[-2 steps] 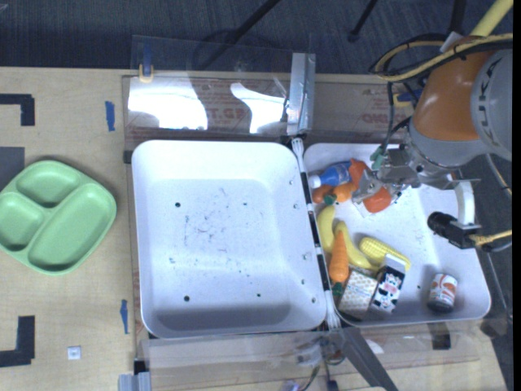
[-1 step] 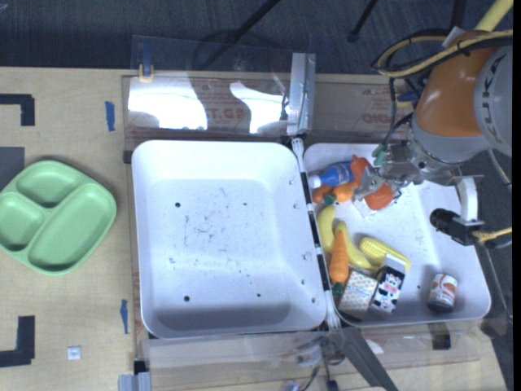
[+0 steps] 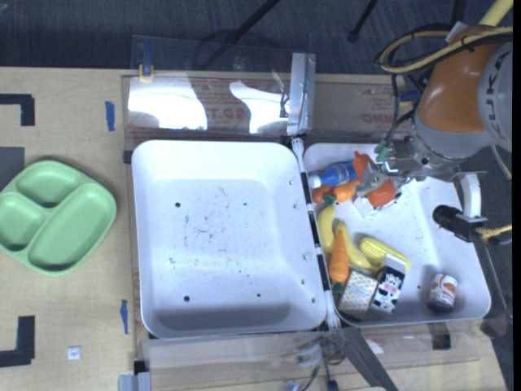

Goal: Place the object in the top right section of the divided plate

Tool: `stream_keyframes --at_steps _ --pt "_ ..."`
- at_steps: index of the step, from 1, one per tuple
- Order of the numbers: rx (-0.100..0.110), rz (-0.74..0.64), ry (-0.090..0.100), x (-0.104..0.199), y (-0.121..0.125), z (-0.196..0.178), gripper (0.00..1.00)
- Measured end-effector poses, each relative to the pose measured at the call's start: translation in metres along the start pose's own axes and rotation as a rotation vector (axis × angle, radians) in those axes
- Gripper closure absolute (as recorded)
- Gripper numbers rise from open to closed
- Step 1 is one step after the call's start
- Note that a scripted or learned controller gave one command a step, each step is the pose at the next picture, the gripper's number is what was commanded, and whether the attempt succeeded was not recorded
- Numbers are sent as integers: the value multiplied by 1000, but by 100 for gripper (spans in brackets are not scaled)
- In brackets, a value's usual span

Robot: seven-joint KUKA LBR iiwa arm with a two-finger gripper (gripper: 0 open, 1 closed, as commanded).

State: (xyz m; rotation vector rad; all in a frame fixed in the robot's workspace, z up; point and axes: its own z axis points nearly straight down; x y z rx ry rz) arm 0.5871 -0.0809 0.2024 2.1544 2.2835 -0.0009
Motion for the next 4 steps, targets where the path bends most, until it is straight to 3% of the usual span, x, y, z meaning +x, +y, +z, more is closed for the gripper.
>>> stream_keyframes --at_steps 1,2,4 --pt "1 217 0 -43 -57 -75 100" --pt "8 488 2 22 -107 -2 100" --pt "11 490 2 22 -106 -19 100"
